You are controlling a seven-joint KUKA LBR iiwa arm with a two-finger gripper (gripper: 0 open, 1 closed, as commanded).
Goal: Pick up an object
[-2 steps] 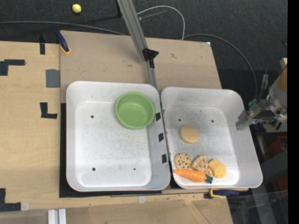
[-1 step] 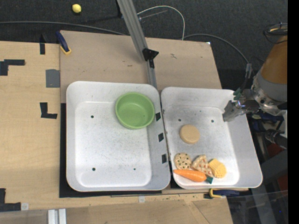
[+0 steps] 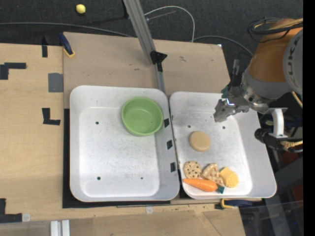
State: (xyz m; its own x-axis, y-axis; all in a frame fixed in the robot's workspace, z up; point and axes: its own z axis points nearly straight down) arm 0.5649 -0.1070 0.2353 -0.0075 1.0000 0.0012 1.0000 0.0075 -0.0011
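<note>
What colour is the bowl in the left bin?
Light green, plain, no pattern. The camera view shows the bowl clearly, near the bin's upper right.

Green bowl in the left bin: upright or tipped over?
Upright. The green bowl shows its open mouth and round rim to the overhead camera, resting on the left bin floor.

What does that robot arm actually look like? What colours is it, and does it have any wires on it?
The arm is bulky and rounded, with a broad orange band above grey casing at the wrist. Black cables loop over its top. At its end sits a small gripper of dark and silver metal, far slimmer than the arm itself. A white bracket-like part shows beside the wrist.
</note>
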